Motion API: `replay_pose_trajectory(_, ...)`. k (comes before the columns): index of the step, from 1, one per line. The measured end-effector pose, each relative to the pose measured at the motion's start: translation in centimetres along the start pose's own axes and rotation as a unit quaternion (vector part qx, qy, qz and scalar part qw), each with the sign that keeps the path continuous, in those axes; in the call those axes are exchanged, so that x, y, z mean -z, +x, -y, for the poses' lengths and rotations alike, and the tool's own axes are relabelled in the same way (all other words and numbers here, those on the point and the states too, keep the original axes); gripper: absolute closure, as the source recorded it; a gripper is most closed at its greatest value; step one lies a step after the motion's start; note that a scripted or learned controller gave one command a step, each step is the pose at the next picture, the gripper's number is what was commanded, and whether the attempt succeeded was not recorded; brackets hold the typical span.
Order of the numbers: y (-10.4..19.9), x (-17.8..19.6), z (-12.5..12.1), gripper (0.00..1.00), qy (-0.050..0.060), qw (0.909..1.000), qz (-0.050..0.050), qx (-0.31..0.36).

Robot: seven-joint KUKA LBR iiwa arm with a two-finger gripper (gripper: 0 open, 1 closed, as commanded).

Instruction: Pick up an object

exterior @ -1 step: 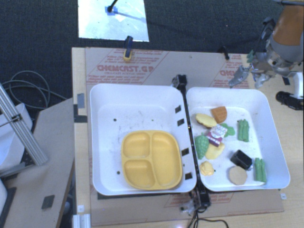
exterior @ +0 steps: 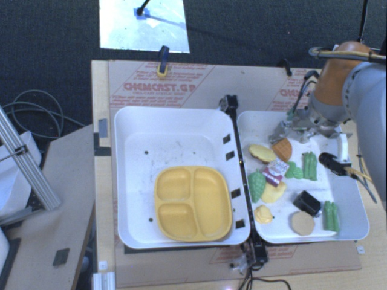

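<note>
Over the right bin (exterior: 357,222) my gripper (exterior: 289,130) hangs low near the far rim, just above an orange-brown piece (exterior: 282,148); I cannot tell how it is set, since the metal blurs together there. My arm (exterior: 354,83) comes in from the right and covers that bin's far right corner. Around the piece the toys crowd: a yellow slice (exterior: 262,153) just left, a purple-white thing (exterior: 276,170) nearer, green stalks (exterior: 309,165) to the right. A black block (exterior: 308,202) and a tan disc (exterior: 302,224) lie toward the near rim, with bare floor along the right wall. My left bin (exterior: 139,132) holds a yellow tray (exterior: 193,202) against its near edge, leaving wide open floor behind it.
</note>
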State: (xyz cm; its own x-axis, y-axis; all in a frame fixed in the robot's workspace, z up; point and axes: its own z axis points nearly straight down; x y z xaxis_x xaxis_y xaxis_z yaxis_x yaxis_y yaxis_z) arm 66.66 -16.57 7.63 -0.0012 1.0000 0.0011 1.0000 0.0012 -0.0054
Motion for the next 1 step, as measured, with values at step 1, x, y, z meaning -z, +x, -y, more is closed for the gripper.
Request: replay_pose_trajectory(1, 1.49, 16.28, 9.36, 0.00, -0.009, 1.0000, 0.002, -0.001)
